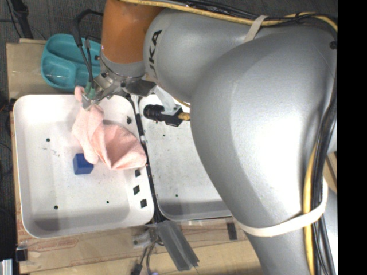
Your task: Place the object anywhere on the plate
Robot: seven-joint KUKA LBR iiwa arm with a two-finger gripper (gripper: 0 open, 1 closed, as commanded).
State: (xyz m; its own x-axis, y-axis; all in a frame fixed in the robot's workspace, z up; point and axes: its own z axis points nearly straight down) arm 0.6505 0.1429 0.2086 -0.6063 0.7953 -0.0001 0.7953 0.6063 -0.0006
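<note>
Tabletop: wooden boards are showing at the left and lower edges [12,67], carrying two shallow white bins side by side against a dark floor.

Left bin: its white floor [69,205] is bearing a pink cloth [112,145] and a small blue block [82,164]; the block is lying just beside the cloth's lower left edge, apparently touching it.

Right bin: its speckled floor [178,171] is lying largely under the big grey arm [258,113], which is reaching in from the right.

Teal dish: a teal, plate-like dish [60,65] is sitting on the boards beyond the left bin's far corner (the likeliest candidate for the plate, though I am judging, not certain).

Tool: the tool [90,98] is hanging below the orange band at the left bin's far edge, and its tips are pinching the cloth's upper corner, so it is gripping the cloth.

Cloth: it is draping down and rightward from the tool, its long axis running from the pinched corner near the far rim toward the divider between the bins; most of it is resting on the bin floor.

Key relation: the teal dish is lying just up and left of the tool, near it, while the cloth's bulk is trailing the opposite way.

Next move, as I judge it: lifting enough for the trailing end to clear the rim, then carrying toward the dish.
</note>
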